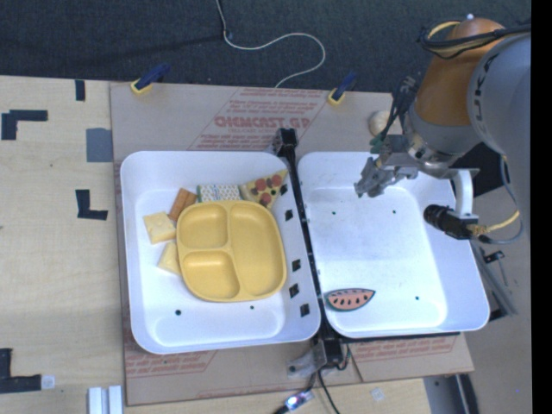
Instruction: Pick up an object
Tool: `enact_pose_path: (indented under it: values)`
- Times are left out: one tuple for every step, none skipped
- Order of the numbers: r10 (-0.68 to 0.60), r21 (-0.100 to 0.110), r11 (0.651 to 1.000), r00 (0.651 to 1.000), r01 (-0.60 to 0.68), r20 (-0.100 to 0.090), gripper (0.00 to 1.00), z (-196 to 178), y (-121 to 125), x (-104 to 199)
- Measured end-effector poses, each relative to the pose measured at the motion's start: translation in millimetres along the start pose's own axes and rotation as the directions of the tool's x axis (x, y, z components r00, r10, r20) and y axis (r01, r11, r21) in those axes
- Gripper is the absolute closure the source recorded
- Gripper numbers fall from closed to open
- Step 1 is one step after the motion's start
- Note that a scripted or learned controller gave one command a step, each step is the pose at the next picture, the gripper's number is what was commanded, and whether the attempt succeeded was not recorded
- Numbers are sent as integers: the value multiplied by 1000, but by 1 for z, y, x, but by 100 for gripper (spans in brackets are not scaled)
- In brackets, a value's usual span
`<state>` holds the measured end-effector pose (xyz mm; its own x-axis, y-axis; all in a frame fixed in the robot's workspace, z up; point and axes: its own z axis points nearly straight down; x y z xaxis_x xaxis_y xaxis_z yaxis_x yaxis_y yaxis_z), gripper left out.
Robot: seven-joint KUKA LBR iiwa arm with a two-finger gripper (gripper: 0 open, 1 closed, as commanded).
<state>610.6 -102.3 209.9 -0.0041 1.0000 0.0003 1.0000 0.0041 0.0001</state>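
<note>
Watermelon-slice toy, flat, red with green rind (348, 298): located at near edge of right white bin (431, 309), untouched | two-finger gripper (373, 185): positioned over far part of same bin, well apart from slice; finger state cannot be told | yellow three-compartment plastic plate (231, 250): seated in left white bin (155, 317) among small food pieces.

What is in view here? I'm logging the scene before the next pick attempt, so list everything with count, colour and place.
bins: two, white, side by side on the bench.
plate: one, yellow, three compartments, left bin.
food pieces: several, tan and mixed colours, behind and left of the plate.
watermelon slice: one, red and green, right bin near the front.
clamps: two, blue and yellow, cardboard's back edge.
cable: one, white, on the dark floor.
gripper: one, grey, over the right bin's back.
</note>
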Motion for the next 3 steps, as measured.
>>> enact_pose_path:
  values:
    - [-1,-3,1000,1000,1,0,100,-25,35,36]
    - [3,2,1000,1000,-3,2,100,-10,40,28]
    - [3,1,1000,1000,-3,2,100,-19,39,27]
